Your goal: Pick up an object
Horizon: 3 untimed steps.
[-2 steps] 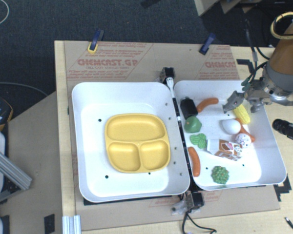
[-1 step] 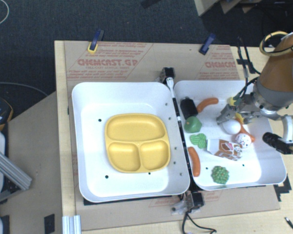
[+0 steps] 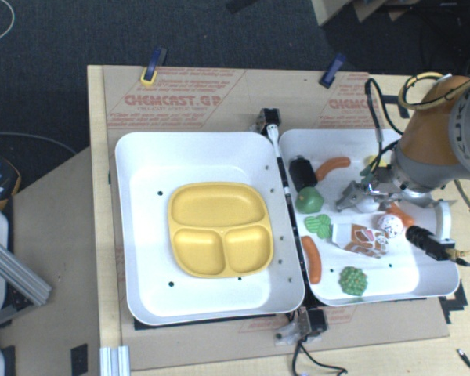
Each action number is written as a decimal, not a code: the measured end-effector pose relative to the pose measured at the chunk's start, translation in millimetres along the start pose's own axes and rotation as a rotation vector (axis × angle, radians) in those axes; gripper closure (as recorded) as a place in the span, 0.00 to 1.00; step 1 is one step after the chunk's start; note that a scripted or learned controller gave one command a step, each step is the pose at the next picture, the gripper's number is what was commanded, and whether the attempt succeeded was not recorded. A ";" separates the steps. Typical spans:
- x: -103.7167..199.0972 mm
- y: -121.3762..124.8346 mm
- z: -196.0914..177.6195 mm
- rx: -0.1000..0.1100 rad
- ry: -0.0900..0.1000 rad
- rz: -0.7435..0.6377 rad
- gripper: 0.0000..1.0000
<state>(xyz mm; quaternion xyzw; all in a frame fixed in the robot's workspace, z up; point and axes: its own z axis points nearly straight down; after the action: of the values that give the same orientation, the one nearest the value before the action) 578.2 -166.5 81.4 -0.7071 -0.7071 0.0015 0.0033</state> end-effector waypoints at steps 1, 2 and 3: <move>-1.0 1.5 -14.1 -0.007 -0.003 0.001 1.00; 0.0 -7.2 -64.5 -0.013 -0.005 0.001 1.00; 2.5 3.3 -115.1 -0.013 -0.005 -0.001 1.00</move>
<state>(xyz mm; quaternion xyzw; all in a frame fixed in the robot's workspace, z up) 582.3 -164.3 196.5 -0.7066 -0.7076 -0.0014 -0.0033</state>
